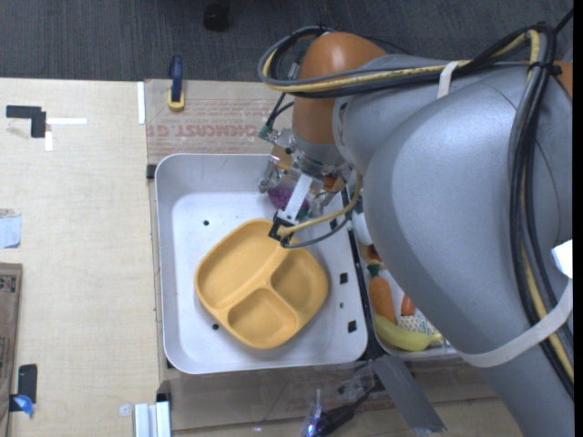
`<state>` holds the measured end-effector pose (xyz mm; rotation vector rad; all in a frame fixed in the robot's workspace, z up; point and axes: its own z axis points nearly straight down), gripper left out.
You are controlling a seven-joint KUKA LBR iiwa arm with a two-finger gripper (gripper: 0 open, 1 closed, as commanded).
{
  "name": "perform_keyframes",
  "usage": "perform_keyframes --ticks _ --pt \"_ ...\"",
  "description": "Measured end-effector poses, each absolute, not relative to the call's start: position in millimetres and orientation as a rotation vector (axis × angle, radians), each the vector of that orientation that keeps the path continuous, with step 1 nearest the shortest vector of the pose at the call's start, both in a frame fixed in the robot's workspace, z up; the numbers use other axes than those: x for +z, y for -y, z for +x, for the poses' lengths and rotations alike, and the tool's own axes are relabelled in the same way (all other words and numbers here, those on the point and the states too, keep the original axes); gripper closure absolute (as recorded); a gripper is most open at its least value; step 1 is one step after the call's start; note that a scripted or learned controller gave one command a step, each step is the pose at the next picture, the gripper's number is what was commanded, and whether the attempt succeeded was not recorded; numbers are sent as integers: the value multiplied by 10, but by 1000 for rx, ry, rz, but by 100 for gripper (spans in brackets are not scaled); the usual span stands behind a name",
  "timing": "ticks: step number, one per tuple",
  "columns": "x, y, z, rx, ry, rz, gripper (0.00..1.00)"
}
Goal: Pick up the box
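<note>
The grey arm reaches in from the right and covers much of the right side, its orange band showing above the wrist; black and yellow cables loop over it. The gripper hangs low over the left bin, near the bin's far right part, its tip at or just above the far edge of a yellow divided plate — contact cannot be told from this angle.

Whether the pincer is spread or pressed together cannot be told; nothing is seen caught in it.

The plate lies flat in the middle of the left bin, three compartments facing up; a small purple thing sits behind the gripper near the bin's far wall, partly hidden by the wrist.

The right bin is mostly covered by the arm; in the visible strip lie a banana and something orange, just beside each other.

No box can be made out with certainty in either bin — it may lie hidden under the arm; I cannot tell.

On the bench left of the bins, a brown cardboard edge shows at the picture's border.
</note>
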<state>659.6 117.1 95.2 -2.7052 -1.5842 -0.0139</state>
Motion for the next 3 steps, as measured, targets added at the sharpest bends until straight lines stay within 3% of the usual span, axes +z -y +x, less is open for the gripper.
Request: perform_keyframes --ticks 2,3 --pt "952 -1170 6596 -14 1584 -2705 0" --pt "1047 -1153 6596 -9 1588 -2705 100"
